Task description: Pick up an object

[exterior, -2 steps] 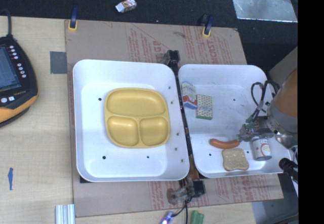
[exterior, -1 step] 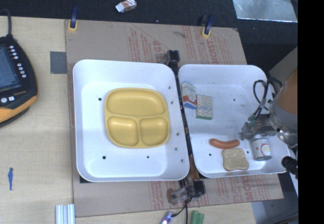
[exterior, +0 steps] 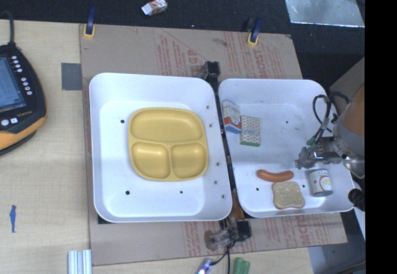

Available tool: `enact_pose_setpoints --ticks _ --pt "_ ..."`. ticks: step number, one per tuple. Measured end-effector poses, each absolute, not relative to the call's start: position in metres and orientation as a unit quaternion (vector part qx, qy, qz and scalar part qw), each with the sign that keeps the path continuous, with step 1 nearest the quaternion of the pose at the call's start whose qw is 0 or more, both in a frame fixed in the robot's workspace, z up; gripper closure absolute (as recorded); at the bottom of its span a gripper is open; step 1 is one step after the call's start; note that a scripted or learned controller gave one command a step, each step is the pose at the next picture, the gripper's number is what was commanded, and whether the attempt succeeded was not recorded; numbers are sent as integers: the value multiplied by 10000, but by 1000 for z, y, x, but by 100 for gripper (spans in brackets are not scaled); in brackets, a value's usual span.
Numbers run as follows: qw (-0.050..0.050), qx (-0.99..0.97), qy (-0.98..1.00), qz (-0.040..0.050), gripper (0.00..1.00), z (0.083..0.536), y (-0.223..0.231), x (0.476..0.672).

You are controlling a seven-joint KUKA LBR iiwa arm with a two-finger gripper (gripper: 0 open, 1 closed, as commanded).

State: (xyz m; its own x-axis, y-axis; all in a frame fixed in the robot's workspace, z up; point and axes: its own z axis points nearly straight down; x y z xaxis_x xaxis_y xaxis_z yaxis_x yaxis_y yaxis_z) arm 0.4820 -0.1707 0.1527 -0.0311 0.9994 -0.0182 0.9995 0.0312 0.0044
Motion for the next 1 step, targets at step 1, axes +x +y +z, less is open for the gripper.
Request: enact_pose_setpoints --ticks 1 --pt "4 7042 7100 -6 100 192 -75 477"
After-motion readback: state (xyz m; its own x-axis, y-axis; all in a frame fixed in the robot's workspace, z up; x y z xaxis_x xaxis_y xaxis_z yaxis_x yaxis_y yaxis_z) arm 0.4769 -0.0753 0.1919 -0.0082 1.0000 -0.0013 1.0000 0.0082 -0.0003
